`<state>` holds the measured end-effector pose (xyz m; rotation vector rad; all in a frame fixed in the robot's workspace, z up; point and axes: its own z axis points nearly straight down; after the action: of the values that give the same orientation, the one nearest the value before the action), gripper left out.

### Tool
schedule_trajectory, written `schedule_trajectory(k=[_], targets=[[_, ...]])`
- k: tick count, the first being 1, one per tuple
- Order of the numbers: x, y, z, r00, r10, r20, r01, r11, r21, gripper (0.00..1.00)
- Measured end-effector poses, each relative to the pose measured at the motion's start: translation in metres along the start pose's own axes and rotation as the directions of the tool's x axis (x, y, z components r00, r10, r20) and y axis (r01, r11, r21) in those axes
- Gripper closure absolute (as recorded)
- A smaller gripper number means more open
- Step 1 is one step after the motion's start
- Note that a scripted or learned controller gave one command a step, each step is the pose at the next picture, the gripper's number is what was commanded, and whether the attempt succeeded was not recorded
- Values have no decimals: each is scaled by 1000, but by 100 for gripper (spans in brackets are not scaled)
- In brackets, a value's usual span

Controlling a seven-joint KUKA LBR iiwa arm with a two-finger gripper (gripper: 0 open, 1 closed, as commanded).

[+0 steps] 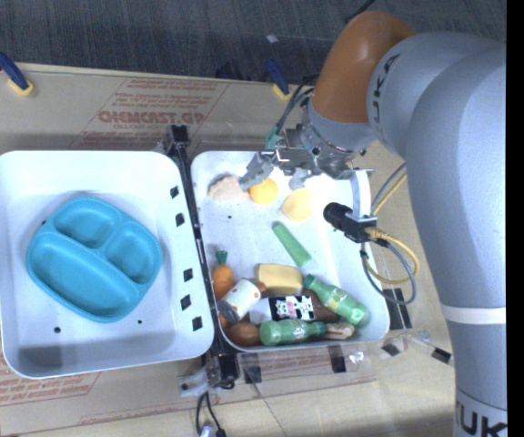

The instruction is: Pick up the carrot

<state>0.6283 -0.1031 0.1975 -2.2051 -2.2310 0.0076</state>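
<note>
The carrot (222, 280) is small and orange with a green top. It lies against the left wall of the right bin (209, 226), about halfway down. My gripper (276, 172) hangs over the far end of that bin, well above the carrot in the view and to its right. Its fingers stand apart, with nothing held between them. A round yellow fruit (264, 191) sits just below the fingers.
Around the carrot lie a white cup (242, 297), a yellow block (278, 277), a green stick (291, 242), two green bottles (337, 301), a black-and-white carton (291, 309) and a brown item (242, 333). A blue divided plate (94, 258) rests in the left bin (7, 180).
</note>
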Motion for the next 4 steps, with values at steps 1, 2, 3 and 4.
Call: schedule_trajectory(k=[1,2,3,4], targets=[[-47,27,109,979,202,2,-202,979,6,0],[-46,29,96,981,194,0,-194,981,4,100],[21,31,1,945,327,0,-327,945,-6,100],[115,27,-55,966,257,-4,-257,966,-2,100]])
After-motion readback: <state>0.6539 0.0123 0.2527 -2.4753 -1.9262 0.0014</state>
